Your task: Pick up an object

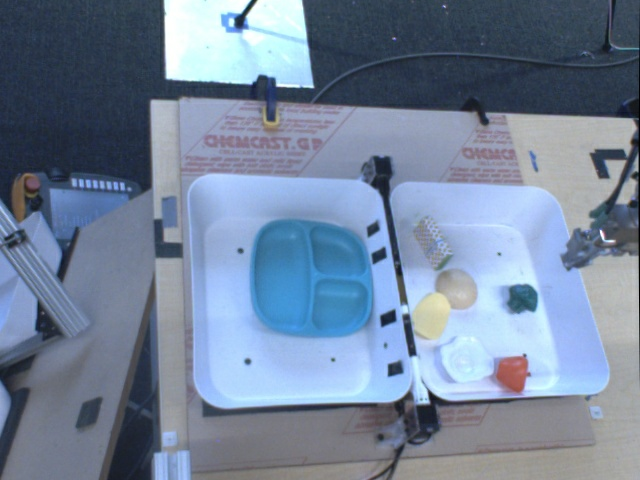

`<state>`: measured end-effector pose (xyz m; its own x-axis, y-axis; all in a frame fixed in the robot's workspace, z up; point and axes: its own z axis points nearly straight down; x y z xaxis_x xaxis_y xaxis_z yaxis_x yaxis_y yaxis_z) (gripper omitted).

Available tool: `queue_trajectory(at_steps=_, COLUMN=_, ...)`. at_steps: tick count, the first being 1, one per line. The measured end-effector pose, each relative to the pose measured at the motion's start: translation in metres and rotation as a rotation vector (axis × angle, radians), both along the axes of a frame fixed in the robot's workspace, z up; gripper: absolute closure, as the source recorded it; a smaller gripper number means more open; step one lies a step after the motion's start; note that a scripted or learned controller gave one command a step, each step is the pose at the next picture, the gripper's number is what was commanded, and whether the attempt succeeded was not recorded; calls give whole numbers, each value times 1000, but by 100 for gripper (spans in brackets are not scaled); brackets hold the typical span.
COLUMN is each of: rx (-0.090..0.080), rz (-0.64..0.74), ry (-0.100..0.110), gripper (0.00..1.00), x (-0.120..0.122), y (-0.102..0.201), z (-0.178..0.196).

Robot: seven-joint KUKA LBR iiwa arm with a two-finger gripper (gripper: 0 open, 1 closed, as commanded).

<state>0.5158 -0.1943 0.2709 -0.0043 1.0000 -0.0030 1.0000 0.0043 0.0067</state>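
A: What is the bench point(560, 148) sitting in?

B: A room with dark carpet point(80, 58) running round it; nearest the camera a pale side table point(90, 338) is jutting in at the left, with an aluminium rail point(35, 268) lying across its corner; a brown printed board point(300, 138) is lying under both bins.

A: And in the bins?

B: Starting at the near edge of the right bin point(575, 368): a red piece point(512, 372) is sitting beside a white cup-like thing point(465, 358); behind them a yellow lump point(432, 315) is touching a tan ball point(457, 288), with a dark green piece point(522, 297) lying apart to the right; farther back a patterned cylinder point(432, 241) is lying tilted; the left bin point(215, 368) is holding a blue divided plate point(312, 276).

A: The gripper point(600, 238)?

B: It is hanging over the right bin's far right rim, well apart from every object; whether it is spread or pressed together, I cannot tell; beyond the bench a shiny metal sheet point(235, 28) is lying on the carpet, and a grey cable point(450, 60) is trailing past.
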Motion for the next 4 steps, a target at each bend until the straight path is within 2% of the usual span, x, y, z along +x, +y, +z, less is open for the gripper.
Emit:
queue_trajectory(at_steps=3, rx=5, rz=6, ry=6, gripper=100, x=40, y=157, z=-44)
queue_trajectory(at_steps=4, rx=5, rz=5, ry=3, gripper=100, x=63, y=204, z=-38)
